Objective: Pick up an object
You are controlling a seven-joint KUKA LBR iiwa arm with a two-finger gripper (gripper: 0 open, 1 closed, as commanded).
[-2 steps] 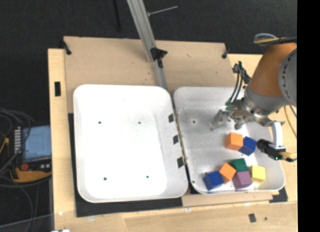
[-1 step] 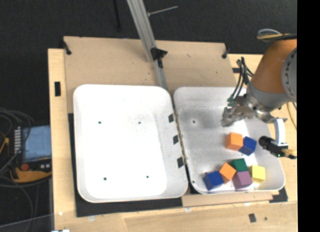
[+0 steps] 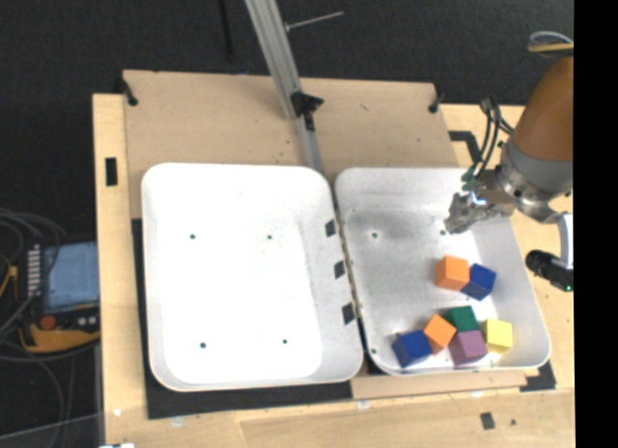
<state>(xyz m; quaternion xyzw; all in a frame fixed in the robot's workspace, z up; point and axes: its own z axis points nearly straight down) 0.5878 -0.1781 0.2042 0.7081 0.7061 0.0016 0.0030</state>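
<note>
Seven small blocks lie in the right bin (image 3: 386, 205), all in its lower right part. Two sit a little apart from the rest, touching each other: an orange block (image 3: 451, 272) and, just to its right, a blue block (image 3: 479, 281). Below them, along the bin's near edge, is a cluster of five: a second blue block (image 3: 412, 348) at the left end, a second orange block (image 3: 439, 330) just beside it, a green block (image 3: 463, 318) behind, a purple block (image 3: 469, 347) in front, and a yellow block (image 3: 498, 334) at the right end. By colour that makes two orange, two blue, one green, one purple and one yellow.

The end effector (image 3: 462, 214) hangs over the upper right part of the same bin, above and apart from the orange and blue pair, with bare bin floor under it. Nothing can be seen between its tips; whether they stand apart or together cannot be made out from this slanted view. The grey wrist and orange band of the arm (image 3: 546, 137) reach in from the right.

The left bin (image 3: 241, 272) is one of two white bins set side by side, their inner edges touching along a row of dark clips. Both rest on the tan counter (image 3: 193, 118). A metal pole (image 3: 275, 50) slants up from behind the bins.
</note>
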